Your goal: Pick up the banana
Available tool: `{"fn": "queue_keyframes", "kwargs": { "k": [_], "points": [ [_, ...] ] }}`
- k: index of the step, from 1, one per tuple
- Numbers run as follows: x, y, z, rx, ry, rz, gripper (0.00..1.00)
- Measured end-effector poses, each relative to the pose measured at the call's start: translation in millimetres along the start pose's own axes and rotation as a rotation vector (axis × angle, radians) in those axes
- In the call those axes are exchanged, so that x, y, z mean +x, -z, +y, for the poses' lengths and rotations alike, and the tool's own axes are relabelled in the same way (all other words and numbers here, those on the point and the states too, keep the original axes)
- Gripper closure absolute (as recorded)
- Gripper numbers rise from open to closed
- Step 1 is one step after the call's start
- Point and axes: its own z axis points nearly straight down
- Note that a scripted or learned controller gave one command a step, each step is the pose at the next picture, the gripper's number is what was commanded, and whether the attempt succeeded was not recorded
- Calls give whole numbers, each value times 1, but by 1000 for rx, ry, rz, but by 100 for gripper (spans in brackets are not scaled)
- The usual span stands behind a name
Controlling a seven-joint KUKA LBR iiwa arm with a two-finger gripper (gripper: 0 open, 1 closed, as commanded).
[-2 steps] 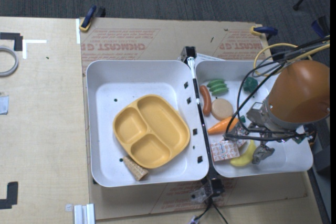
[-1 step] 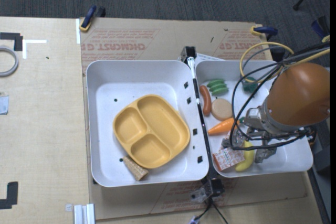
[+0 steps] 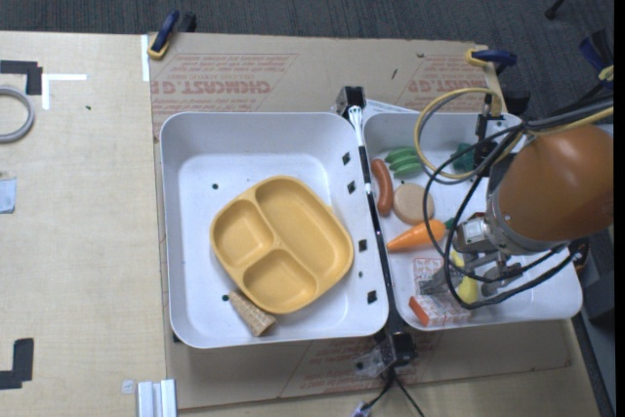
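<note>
- The tabletop is seen at the far left, with a grey ring lying near the view's left edge and black tape marks nearby.
- A sheet of brown cardboard is laid under both bins, and it is held by a blue clamp at its upper left corner.
- The left bin is occupied by a yellow divided plate, which is set tilted within the bin, its three compartments facing up.
- A small brown wedge, perhaps a slice of toy bread, is tucked just beside the plate's lower edge.
- The right bin is placed touching the left bin along its side wall.
- A red sausage is laid near that shared wall, with a green vegetable just above it and a beige round piece beside it.
- An orange carrot is seen below these, pointing toward the left.
- A small red piece is found at the bin's lower edge, next to a printed card.
- The gripper is lowered into the right bin under the arm's orange band, with cables looped above it.
- The banana is glimpsed as a small yellow patch right at the gripper, in the lower middle of the right bin.
- Whether the fingers are spread or pressed together cannot be told, since they are masked by cables and the wrist.
</note>
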Motion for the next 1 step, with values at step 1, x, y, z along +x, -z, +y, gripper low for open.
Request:
{"fn": "queue_keyframes", "kwargs": {
  "k": [1],
  "points": [
    [-22,0,1,0,331,1,0]
  ]
}}
